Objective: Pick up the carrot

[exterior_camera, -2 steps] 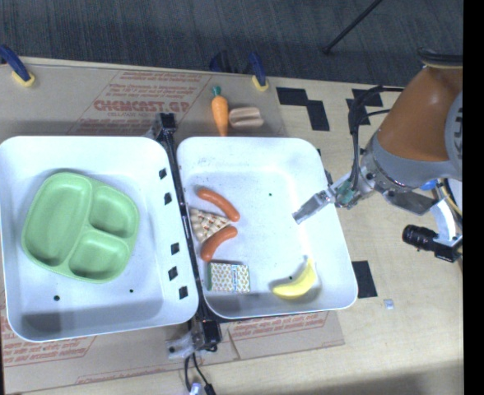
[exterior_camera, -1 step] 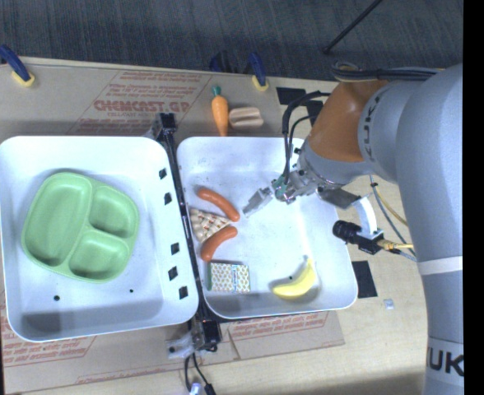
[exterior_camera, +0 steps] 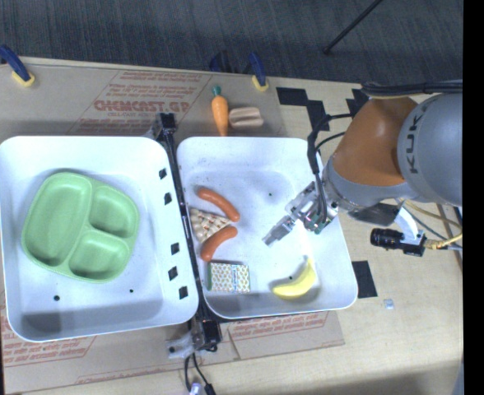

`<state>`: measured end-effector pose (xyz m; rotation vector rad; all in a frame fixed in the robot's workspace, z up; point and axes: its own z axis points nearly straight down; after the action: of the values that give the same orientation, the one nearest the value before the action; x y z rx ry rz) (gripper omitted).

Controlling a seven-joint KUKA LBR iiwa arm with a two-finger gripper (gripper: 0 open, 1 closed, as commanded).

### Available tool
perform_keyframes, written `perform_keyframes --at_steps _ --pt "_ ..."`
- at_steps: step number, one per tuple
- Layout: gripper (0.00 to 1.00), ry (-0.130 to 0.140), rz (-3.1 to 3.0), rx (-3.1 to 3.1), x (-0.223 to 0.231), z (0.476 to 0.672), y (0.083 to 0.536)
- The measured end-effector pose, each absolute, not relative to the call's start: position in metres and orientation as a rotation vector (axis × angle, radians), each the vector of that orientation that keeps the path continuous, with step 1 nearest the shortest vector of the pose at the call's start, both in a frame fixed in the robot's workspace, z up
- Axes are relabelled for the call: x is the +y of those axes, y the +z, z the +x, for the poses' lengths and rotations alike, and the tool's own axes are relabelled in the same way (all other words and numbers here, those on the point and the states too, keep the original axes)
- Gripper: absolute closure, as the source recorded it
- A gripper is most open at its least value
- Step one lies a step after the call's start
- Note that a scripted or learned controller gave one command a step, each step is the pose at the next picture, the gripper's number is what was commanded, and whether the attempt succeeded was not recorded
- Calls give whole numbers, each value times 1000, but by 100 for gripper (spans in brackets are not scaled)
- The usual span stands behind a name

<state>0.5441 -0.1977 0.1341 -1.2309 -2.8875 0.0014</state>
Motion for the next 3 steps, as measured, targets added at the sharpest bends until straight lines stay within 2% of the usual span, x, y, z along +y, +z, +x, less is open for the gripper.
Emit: perform_keyframes --at_steps 1,2,3 --pt "0 1 -1165 -2920 -173 582 270" --pt "0 2 -1358 -2829 -211 574 157" --pt "0 1 -1664 -2666 -155 632 279"
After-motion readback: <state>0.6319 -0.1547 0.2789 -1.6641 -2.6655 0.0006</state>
